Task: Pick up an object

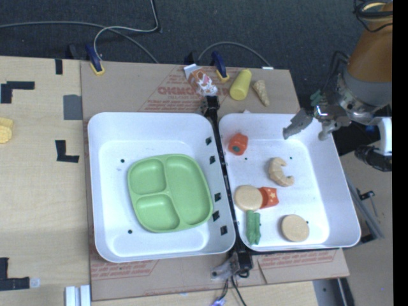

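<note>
Hanging over the upper right corner of the right bin (pixel 331 190), the fingers (pixel 310 125) stand spread apart with nothing between them; one dark tip points down-left over the bin's floor and the other sits near the bin's right rim. The grey arm (pixel 373 56) with its orange band comes in from the right edge.

Inside that bin, all objects lie below and to the left of the fingers, apart from them. A beige croissant (pixel 280 171) is nearest, below the left tip. An orange piece (pixel 238 143) lies near the bin's left wall, level with the fingers. Lower down, a pale round bun (pixel 248 197) touches a red piece (pixel 269 197) on its right. A green stick (pixel 254 227) lies just under the bun, and a tan disc (pixel 295 228) sits near the bin's lower edge.

A green divided plate (pixel 169 192) lies in the left bin (pixel 108 145).

On the desk (pixel 38 171) beyond the bins sit a yellow cylinder (pixel 240 85), a tan cone (pixel 262 93) just to its right, and a small wrapped item (pixel 201 80) to its left.
</note>
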Tool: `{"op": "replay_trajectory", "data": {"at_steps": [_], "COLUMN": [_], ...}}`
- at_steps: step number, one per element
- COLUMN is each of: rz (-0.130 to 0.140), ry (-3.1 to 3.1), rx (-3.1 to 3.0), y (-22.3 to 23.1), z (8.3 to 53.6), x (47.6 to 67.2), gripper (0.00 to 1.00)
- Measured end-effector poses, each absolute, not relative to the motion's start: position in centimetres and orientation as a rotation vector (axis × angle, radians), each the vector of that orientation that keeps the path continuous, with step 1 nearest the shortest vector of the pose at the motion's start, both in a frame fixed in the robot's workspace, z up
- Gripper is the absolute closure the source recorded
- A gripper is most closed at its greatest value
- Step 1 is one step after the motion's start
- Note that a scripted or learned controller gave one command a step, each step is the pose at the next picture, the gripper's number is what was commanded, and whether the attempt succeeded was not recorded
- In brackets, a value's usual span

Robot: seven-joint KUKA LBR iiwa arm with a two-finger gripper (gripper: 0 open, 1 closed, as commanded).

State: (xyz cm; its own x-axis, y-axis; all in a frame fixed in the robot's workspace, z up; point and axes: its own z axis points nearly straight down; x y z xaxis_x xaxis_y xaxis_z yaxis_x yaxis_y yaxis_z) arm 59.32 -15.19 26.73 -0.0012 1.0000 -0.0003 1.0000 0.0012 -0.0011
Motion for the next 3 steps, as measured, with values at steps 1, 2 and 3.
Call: {"op": "replay_trajectory", "data": {"at_steps": [1,2,3], "rz": [-0.007,-0.013,-0.004], "ry": [-2.226,-2.234,-2.226], "rx": [-2.222,-2.234,-2.224], "y": [-14.2,-10.3,-10.4], "z": [9.8,9.0,8.6], "x": [55.8,50.2,48.6], "gripper": [0.00,0.00,0.00]}}
